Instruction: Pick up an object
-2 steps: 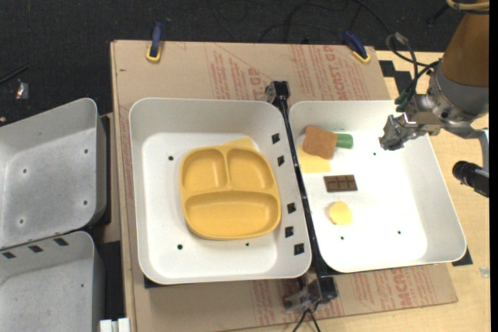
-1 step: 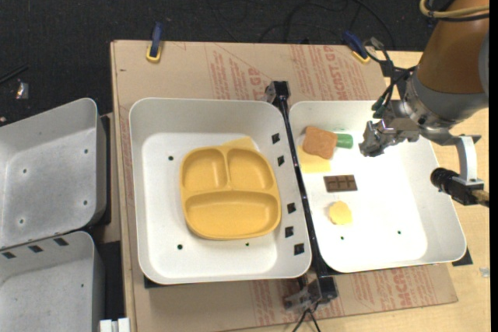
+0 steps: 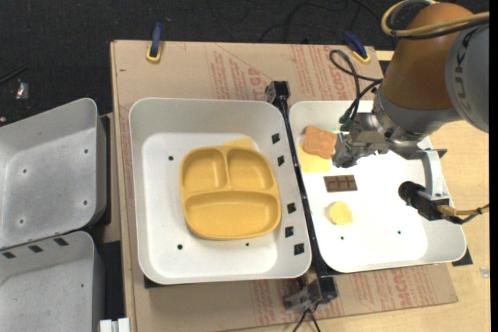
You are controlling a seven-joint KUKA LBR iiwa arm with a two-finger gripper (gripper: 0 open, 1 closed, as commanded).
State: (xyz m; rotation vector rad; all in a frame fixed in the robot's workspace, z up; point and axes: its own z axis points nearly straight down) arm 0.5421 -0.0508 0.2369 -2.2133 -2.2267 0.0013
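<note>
I read this as the approach step: my gripper (image 3: pixel 348 152) sits low in the right bin (image 3: pixel 389 249), just beside the orange piece (image 3: pixel 318 141), on that piece's right. Nothing shows between the fingers, and from this slant I cannot tell whether they are spread or closed, since the wrist and its cabling cover them. So I judge that nothing has been picked yet.

Taking the orange piece as my landmark, it lies in the right bin's far-left corner, partly on top of a flat yellow slice (image 3: pixel 315 163) that pokes out just on its near side. A brown chocolate square (image 3: pixel 340 184) lies nearer the camera than the orange piece, apart from it, and a small yellow round (image 3: pixel 339 212) lies nearer again. Well to its left, in the left bin (image 3: pixel 156 167), rests the yellow tray (image 3: pixel 229 194).

The next move, as I judge it, calls for shifting the fingers left over the orange piece, straddling it, going down and closing. The risk is catching the yellow slice under it or nudging it against the bin wall.

Count: two bins, one tray with three compartments, one orange piece, one yellow slice, one chocolate square, one yellow round, one arm (image 3: pixel 432 66).
</note>
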